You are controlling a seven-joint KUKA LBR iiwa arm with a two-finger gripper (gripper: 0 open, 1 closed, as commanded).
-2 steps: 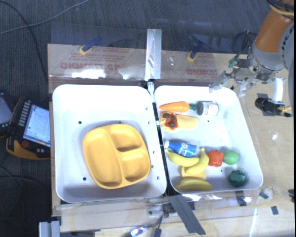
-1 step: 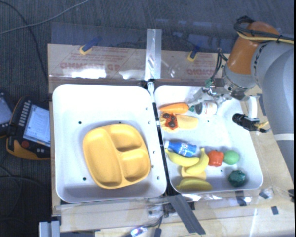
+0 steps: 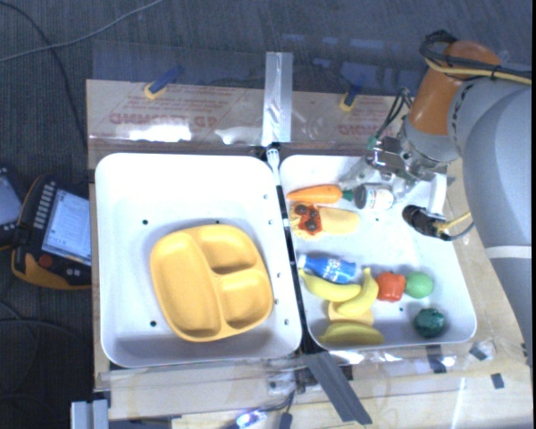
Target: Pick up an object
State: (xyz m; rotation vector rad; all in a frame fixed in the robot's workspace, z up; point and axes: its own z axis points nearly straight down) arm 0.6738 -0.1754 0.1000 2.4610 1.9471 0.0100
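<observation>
The arm [image 3: 482, 141] came in from the right of the frame, its orange band at the upper right, and the gripper [image 3: 381, 182] hung low over the upper part of the right bin [image 3: 456, 275]; whether its hand was released or clenched could not be told from this slant, and nothing could be seen held in it. Just left of the gripper lay an orange carrot [image 3: 314, 193], and below that a pale yellow item [image 3: 339, 221] with a dark red and black piece [image 3: 305, 219] at its left end. Lower in the same bin lay a blue bottle [image 3: 331, 267], touching a yellow banana [image 3: 350, 295], with another yellow piece [image 3: 350, 333] near the bottom edge. To the right of them sat a small red object [image 3: 389, 286], a light green ball [image 3: 419, 284] and a dark green one [image 3: 430, 321]. The left bin [image 3: 125, 239] held a yellow divided tray [image 3: 212, 280] near its middle. A handheld screen device [image 3: 54, 235] lay at the left edge of the frame
</observation>
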